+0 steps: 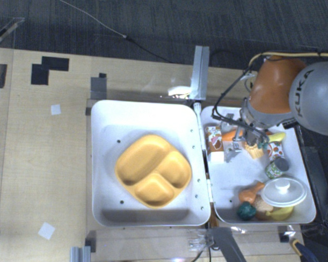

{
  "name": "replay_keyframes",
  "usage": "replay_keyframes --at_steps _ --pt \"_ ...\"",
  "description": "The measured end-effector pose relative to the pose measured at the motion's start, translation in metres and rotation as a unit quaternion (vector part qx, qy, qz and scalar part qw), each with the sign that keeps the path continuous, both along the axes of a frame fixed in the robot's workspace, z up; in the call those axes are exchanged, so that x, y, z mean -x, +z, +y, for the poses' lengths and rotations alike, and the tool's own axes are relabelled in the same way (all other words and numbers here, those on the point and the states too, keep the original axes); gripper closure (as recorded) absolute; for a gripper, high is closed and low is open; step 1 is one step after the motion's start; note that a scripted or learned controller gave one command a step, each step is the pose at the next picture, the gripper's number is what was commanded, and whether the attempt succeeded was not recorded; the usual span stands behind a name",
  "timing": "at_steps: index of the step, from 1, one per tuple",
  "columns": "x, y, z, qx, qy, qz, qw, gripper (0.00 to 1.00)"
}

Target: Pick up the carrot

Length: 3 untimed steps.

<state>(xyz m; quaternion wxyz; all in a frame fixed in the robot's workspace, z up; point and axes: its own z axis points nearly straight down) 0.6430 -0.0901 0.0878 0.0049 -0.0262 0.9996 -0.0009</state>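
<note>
On the left of the desk (39,166) sits the left bin (102,206), which holds a yellow divided plate (152,169) with three hollows, lying about in its middle. A metal strip divides it from the right bin (226,183), where all the small things are crowded.

At the upper left of the right bin lies a small printed packet (213,137), and just right of it the gripper (240,142) hangs low over the bin floor, below the arm's orange band (275,86). Whether the jaws stand apart or together cannot be told from here; nothing is seen between them. Beside the gripper lie a pale yellow block (254,151), a banana-like piece (276,137) and a small can (277,166).

The carrot (250,193) is judged to be the orange piece in the lower part of the right bin, touching a white lidded pot (283,192) on its right, with a dark green ball (246,211) just below it. It is well apart from the gripper.

It looks like a light, stiff plastic toy, smooth and likely to slip. The best hold is probably across its thicker middle, from the free left side, since the pot crowds its right.
</note>
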Motion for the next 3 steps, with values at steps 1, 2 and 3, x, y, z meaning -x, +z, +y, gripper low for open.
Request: replay_keyframes --at_steps 1,2,3 --pt "-0.004 0.015 0.001 0.0002 0.002 -0.007 1.0000 1.00" --pt "-0.029 0.104 0.027 -0.0026 -0.138 -0.003 0.9904 1.00" --pt "0.037 0.098 0.085 -0.0036 -0.227 0.002 0.9738 1.00"
